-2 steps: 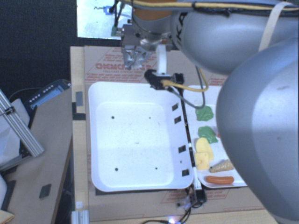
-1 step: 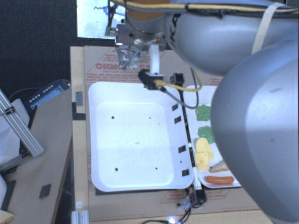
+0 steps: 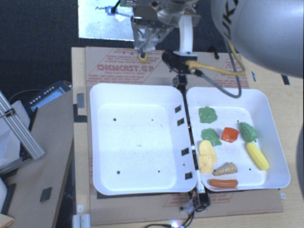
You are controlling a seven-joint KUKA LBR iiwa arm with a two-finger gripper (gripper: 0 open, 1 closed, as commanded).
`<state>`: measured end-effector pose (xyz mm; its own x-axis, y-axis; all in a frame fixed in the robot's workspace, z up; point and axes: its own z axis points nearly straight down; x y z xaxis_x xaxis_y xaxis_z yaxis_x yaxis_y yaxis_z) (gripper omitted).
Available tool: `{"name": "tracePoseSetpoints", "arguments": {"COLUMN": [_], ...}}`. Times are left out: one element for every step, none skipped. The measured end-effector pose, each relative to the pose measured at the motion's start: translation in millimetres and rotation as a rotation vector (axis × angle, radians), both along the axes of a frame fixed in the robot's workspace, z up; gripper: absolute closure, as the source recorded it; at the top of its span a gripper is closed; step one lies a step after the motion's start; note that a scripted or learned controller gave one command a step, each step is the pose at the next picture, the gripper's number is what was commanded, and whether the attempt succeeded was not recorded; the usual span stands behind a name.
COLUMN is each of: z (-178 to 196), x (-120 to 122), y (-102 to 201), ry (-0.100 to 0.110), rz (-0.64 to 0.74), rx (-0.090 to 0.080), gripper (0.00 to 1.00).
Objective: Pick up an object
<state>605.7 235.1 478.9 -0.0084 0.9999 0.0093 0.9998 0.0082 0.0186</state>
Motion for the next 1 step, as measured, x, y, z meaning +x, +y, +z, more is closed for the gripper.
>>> {"name": "tracePoseSetpoints", "arguments": {"z": [28.7], "x": [65.2], "y": [-26.0], "ry": [0.01], "rz": [-0.01], "rx": [-0.009], "gripper": [1.0]}}
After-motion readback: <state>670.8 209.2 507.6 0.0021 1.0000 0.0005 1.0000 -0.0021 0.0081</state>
